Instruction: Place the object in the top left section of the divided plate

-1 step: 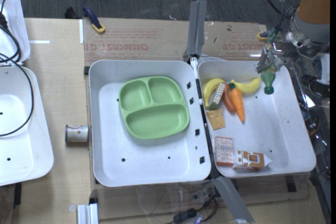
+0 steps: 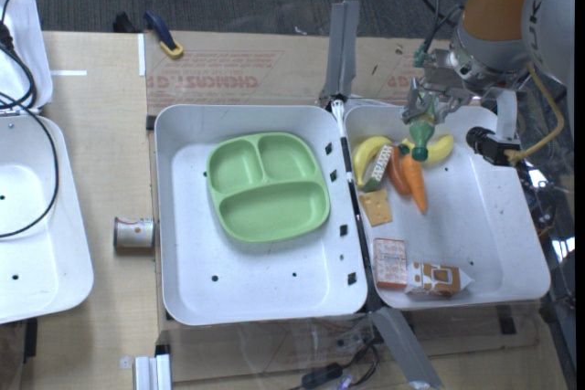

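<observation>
The carrot [image 2: 413, 181] is lying in the right bin [image 2: 512, 233], its green top pointing up toward the gripper [image 2: 422, 116], which is hovering just above that leafy end. Whether the claw is open or closed cannot be told here. The arm appears to be working the pick-up step; nothing is being carried yet. Next, it would need a firm hold on the carrot, then a lift across to the green divided plate [image 2: 268, 185] in the left bin [image 2: 183, 251], ending over its top left section. A banana [image 2: 370, 157] is lying just beside the carrot. Cardboard [image 2: 247, 68] behind the bins is showing reversed red lettering, not clearly readable.
</observation>
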Controlling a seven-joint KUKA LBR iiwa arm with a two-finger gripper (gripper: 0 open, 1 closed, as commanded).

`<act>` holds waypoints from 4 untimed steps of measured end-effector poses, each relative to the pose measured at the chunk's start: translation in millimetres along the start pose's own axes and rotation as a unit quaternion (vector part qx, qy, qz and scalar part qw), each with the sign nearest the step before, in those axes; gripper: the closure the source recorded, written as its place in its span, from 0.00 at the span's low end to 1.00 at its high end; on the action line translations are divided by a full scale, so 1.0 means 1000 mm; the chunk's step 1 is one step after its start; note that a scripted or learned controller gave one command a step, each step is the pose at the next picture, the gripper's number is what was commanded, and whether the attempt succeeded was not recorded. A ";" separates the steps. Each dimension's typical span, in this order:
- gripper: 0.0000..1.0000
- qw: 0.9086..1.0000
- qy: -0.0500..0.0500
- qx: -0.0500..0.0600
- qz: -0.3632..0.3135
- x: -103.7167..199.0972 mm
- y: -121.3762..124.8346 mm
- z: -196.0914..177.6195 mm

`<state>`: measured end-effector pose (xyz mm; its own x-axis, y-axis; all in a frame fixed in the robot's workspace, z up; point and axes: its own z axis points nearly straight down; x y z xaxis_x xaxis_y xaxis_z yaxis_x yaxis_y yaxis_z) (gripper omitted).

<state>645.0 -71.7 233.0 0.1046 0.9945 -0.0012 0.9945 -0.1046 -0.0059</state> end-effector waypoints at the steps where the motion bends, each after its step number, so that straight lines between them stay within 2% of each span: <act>1: 1.00 1.000 -0.001 0.001 -0.002 0.000 0.000 -0.007; 2: 1.00 0.989 0.000 0.000 -0.148 0.089 -0.044 0.022; 3: 1.00 0.970 -0.001 -0.002 -0.244 0.182 -0.056 0.002; 4: 1.00 0.935 -0.001 -0.002 -0.355 0.222 -0.061 0.004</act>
<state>607.5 156.0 228.7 -0.5823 0.8130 -0.0005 0.8130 0.5823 -0.0025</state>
